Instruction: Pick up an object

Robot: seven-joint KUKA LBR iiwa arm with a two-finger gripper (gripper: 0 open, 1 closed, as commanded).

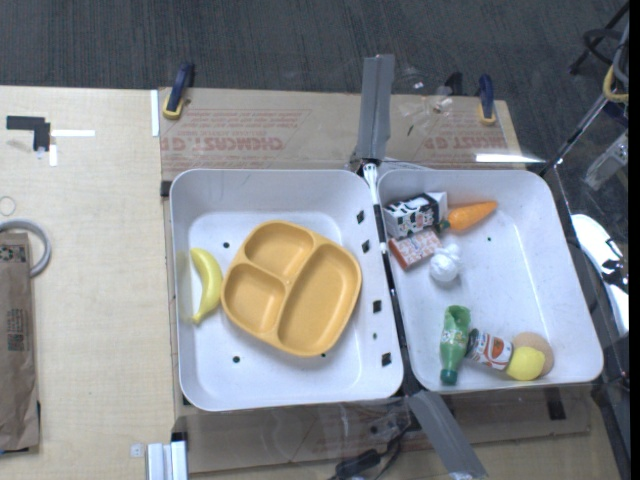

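Hand spread or pressed together: cannot tell. Lying loose in left bin, easy to grab: banana just beside yellow plate. Tossed in right bin: little box, carrot, white ball, green bottle, yellow fruit. Nothing lifted yet.
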